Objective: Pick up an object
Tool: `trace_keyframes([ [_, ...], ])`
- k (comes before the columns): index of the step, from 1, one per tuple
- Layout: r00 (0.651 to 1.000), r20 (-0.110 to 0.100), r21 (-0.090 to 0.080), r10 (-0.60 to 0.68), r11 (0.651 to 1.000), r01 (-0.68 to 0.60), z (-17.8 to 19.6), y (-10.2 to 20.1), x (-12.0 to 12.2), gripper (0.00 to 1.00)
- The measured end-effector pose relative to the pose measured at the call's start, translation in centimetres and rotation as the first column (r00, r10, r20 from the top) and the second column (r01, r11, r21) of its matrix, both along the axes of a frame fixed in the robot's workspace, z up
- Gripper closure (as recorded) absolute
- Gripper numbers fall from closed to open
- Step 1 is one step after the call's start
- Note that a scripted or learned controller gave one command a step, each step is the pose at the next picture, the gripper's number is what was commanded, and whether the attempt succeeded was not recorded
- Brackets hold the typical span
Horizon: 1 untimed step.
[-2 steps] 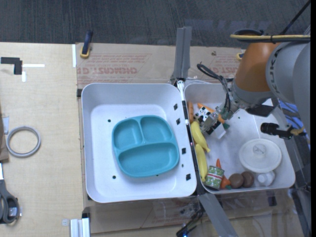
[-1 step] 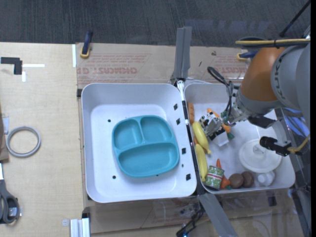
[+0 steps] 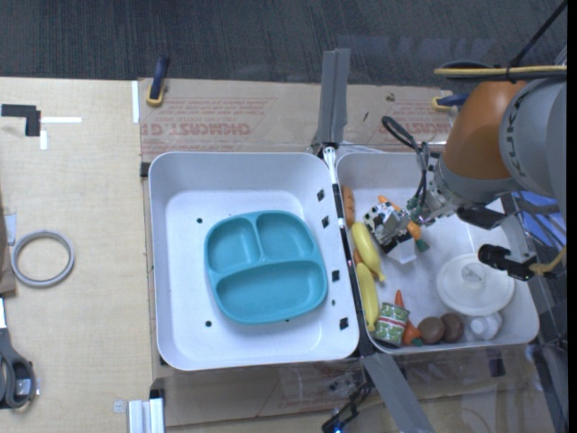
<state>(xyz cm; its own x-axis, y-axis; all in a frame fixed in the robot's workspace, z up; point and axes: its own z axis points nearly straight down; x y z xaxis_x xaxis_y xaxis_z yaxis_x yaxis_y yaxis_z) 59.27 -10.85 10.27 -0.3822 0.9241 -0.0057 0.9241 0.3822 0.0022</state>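
The right bin (image 3: 518,332) holds several small things. Two yellow bananas (image 3: 365,269) lie along its left wall. A black and white toy (image 3: 380,214) sits near the top left, with a small orange piece (image 3: 415,232) beside it. My gripper (image 3: 398,230) is down in this bin, right next to the black and white toy and just right of the upper banana. Whether anything is in its grasp is hidden from this angle. A white round lid (image 3: 471,282), a green can (image 3: 391,323) and a brown ball (image 3: 433,329) lie nearer the front.
The left bin (image 3: 171,269) bears a blue divided plate (image 3: 267,266). On the bench at far left lie a grey ring (image 3: 40,258) and scissors (image 3: 16,379). The grey arm with its orange band (image 3: 478,133) crosses the right bin's upper right corner.
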Motion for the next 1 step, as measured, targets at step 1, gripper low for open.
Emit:
trace_keyframes([
  [1, 1.0, -0.006, 0.002, 0.016, 1.0, -0.016, 12.87, 8.82, 3.86, 1.0],
])
